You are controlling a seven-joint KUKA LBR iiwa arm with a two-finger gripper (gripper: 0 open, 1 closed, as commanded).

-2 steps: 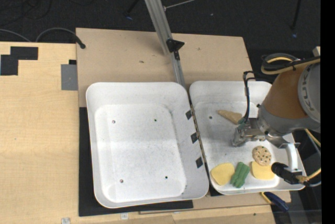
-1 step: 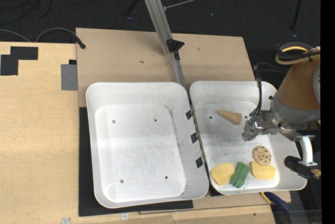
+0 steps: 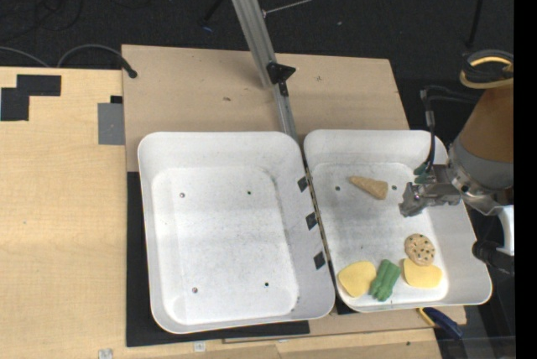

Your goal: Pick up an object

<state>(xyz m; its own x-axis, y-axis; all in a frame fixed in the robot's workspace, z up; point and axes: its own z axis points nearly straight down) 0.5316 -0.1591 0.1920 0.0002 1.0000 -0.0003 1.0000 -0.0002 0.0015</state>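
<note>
Poised low over the right bin, near its right wall: grey arm and jaws, spread or shut impossible to tell. Just left of them, a tan wedge. Along the near edge, a speckled cookie, two yellow pieces and a green piece.

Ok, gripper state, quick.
Gripper: over the right bin, just right of the tan wedge; nothing seen between its tips, and open or shut cannot be told.
</note>
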